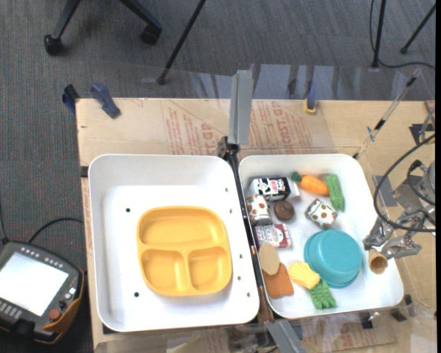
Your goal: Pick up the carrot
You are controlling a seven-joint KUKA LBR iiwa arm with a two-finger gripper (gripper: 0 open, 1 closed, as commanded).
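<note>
The claw (394, 240) hung at the right bin's (353, 165) right edge, partly cut off; whether it was open or closed could not be told. The carrot (312, 184), small, orange, green-tipped, lay near that bin's far wall beside a green vegetable (334, 191).

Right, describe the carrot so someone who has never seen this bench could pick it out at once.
Look in the right white bin, along its far wall. The carrot lies there, small and orange with a green tip, between a black-and-white carton and a long green vegetable. It is the one orange, tapered piece in that far row.
</note>
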